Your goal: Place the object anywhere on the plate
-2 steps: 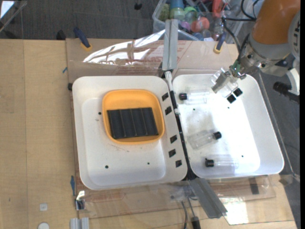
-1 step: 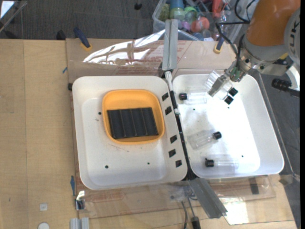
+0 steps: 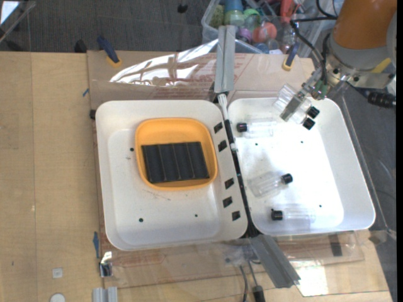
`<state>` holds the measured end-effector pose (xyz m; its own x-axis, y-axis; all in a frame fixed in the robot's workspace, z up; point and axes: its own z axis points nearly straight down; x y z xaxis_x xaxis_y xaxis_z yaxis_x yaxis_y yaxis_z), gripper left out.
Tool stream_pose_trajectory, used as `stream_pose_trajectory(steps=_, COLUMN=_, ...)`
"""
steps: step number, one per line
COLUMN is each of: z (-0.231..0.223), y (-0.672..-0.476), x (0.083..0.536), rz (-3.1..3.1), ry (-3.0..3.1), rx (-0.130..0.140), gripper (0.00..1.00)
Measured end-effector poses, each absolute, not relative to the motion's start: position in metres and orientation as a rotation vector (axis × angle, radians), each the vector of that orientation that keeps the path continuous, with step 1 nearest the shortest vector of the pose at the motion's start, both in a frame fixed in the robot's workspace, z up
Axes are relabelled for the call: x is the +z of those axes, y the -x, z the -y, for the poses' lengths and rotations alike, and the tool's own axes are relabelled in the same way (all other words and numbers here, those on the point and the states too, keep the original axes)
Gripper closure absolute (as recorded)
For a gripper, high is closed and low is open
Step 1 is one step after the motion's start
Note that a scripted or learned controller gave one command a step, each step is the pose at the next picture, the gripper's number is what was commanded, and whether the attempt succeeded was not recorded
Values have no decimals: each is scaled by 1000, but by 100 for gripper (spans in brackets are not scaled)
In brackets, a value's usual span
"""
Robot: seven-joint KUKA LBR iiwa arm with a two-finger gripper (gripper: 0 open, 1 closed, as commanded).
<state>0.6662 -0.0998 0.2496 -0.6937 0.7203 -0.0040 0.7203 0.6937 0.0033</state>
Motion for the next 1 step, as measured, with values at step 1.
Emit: stream_pose_trajectory(steps=1, z=91, y=-663, x=253, rz=-3008, ry=-900, rx=2, gripper=100)
